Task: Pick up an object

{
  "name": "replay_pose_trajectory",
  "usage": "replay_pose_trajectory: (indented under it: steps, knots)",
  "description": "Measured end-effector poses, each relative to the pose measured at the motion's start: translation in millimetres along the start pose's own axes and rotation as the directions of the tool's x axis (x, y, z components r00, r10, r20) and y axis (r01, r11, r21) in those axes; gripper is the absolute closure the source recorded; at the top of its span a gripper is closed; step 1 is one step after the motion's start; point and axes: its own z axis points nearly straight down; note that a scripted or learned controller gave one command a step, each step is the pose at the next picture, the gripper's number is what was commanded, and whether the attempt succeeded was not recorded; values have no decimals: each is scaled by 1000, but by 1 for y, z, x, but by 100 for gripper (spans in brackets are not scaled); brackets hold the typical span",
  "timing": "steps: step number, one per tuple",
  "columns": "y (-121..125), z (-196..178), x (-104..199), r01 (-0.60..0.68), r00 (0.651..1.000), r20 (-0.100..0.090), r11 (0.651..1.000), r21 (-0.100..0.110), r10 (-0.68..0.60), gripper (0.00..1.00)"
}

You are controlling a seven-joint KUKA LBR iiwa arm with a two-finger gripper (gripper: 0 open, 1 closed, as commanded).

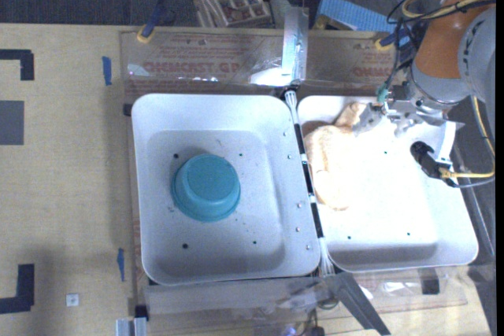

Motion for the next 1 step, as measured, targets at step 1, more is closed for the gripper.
replay_pose_trajectory:
  steps: [1]
  knots:
    - [20, -37, -9, 9, 1000, 0, 1000, 0, -9, 0]
